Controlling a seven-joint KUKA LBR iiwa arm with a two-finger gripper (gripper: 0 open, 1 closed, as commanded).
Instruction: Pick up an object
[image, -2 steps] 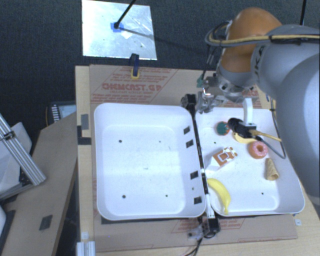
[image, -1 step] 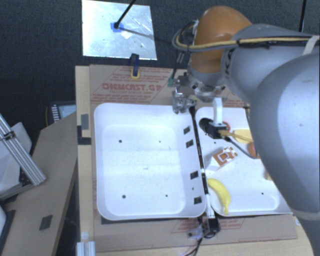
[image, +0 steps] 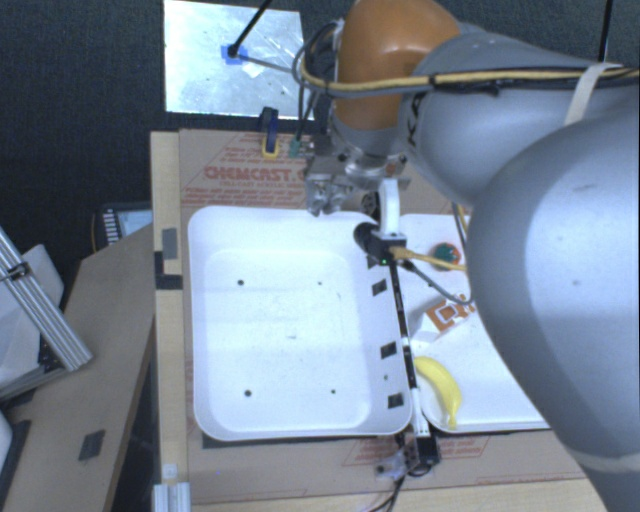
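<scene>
Arm (image: 540, 200) comes in from 3 o'clock and covers most of the right side of the view. Its orange band (image: 385, 60) sits at 12.

End effector (image: 322, 198) hangs at the far rim of the left bin (image: 270, 320), about 1 o'clock on that bin, where the white wall meets the red-printed cardboard (image: 200, 190). Open or closed: can't tell, the wrist blocks it from above and the tip is blurred.

Pickable things are all in the right bin (image: 490, 390), well apart from the end effector:
- banana (image: 442, 388): 7 o'clock corner of the right bin, near the front rim. It's just beside the wall next to the left bin and lies roughly along that wall.
- small orange-and-white card (image: 449, 314): about mid-bin, at 12 from the banana, apart from it.
- round orange-and-green item (image: 447, 253): far part of the bin, at 12 from the card, right beside the arm. Can't tell what it is.

Left bin floor shows a few dark dots (image: 241, 283). Both bins sit side by side on the cardboard, which lies on the table (image: 110, 350).

Foil sheet (image: 215, 70) is at 11 o'clock of the view, past the table, with a blue scrap (image: 235, 52) on it. Aluminium rail (image: 45, 320) is at 9 o'clock, tilted.
</scene>
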